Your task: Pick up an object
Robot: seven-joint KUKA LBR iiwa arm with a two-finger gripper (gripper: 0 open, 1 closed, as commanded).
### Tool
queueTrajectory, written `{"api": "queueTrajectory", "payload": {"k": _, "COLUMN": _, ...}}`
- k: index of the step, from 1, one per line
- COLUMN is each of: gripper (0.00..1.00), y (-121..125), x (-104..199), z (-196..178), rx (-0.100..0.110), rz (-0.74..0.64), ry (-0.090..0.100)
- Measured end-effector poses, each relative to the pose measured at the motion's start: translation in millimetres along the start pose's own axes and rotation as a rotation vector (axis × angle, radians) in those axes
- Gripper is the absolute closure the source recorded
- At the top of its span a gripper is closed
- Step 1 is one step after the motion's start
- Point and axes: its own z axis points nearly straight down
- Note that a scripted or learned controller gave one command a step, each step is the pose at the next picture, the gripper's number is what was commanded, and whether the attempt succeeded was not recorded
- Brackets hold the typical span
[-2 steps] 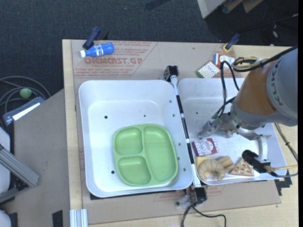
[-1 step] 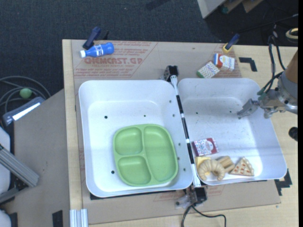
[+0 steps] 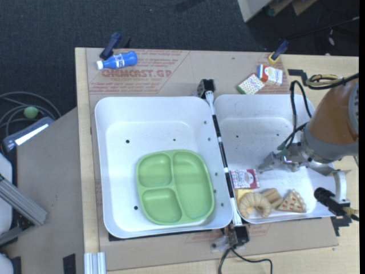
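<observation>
The right bin (image 3: 251, 116) holds several small items along its near edge: a red and white packet (image 3: 245, 179), a toy croissant (image 3: 254, 204), a small brown bread piece (image 3: 273, 196) and a pizza slice (image 3: 292, 202). My gripper (image 3: 269, 164) hangs low over the middle of this bin, reaching in from the right. Its tip is just right of and above the packet, with the croissant nearer the camera. Nothing is visibly in its hold. The orange band of the arm (image 3: 335, 119) sits over the bin's right side.
A green divided plate (image 3: 174, 186) lies in the left bin (image 3: 114, 130). On the bench behind the bins are a blue bottle (image 3: 117, 60), two small boxes (image 3: 251, 85) (image 3: 270, 75) and a blue clip (image 3: 279, 49). A black divider (image 3: 217, 136) runs between the bins.
</observation>
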Motion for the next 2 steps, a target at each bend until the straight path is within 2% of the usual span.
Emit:
{"api": "queueTrajectory", "payload": {"k": 1, "gripper": 0.0, "y": 118, "x": -38, "z": 5, "rx": -0.004, "rz": -0.001, "ry": -0.002}}
{"api": "queueTrajectory", "payload": {"k": 2, "gripper": 0.0, "y": 117, "x": -64, "z": -20, "rx": -0.003, "rz": -0.002, "ry": 0.003}}
